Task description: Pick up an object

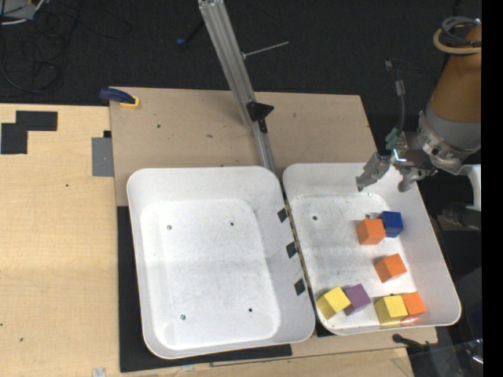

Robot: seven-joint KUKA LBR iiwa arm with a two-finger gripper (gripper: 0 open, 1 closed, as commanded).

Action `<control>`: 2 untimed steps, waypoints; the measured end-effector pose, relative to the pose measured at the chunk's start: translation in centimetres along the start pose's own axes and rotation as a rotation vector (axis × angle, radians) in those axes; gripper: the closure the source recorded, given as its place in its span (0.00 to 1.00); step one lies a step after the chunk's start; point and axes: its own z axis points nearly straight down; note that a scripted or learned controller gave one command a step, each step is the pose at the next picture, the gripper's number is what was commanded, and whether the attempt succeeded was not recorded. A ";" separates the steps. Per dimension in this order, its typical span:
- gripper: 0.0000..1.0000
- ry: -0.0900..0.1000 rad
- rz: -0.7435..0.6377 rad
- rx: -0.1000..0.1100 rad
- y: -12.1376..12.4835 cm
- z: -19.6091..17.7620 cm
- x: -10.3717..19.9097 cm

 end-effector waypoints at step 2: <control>0.00 0.001 0.001 0.002 -0.2 6.2 0.4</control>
